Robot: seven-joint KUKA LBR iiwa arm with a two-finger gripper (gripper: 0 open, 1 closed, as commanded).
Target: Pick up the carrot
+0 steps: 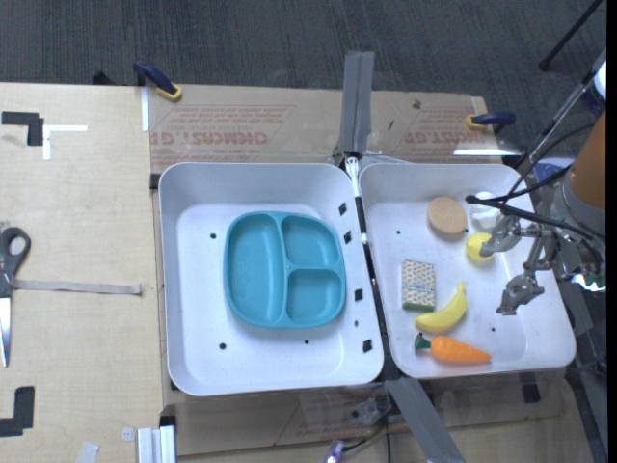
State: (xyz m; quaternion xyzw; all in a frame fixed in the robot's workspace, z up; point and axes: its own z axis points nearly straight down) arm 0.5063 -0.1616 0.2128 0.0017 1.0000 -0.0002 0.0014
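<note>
Carrot (460, 352) lies at the front of the right bin (545, 355), leafy end to the left, just below the banana (445, 312) and near a small speckled block (418, 285). The claw (517, 270) hangs over the bin's right side, up and to the right of the carrot and apart from it, with nothing between its fingers; how wide they stand I cannot tell. A tan disc (446, 216) and a yellow piece (478, 247) sit further back. This looks like the approach step: next it would need to shift toward the front edge, line up across the carrot's body, and descend clear of the banana. The left bin holds a teal divided plate (285, 269).
</note>
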